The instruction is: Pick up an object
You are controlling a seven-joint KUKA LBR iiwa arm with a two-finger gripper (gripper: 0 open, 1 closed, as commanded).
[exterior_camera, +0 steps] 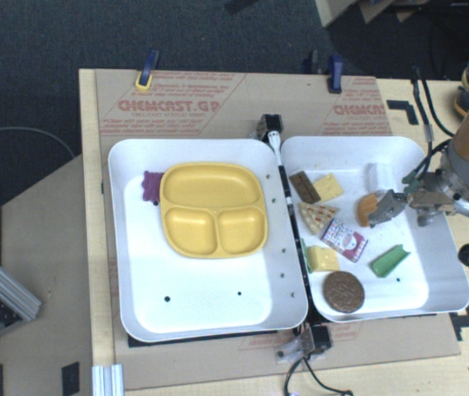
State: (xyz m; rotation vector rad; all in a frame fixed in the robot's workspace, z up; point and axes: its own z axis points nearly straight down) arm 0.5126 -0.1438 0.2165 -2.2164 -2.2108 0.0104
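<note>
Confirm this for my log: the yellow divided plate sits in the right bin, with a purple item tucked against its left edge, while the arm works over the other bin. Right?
Not quite. The camera view shows the yellow divided plate in the left bin, not the right one. The purple item does lie against its left edge, and the arm's gripper is over the right bin.

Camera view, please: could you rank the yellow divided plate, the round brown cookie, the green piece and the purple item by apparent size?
1. Yellow divided plate
2. Round brown cookie
3. Green piece and purple item: look alike, and the plate partly hides the purple one, so unranked.
</note>
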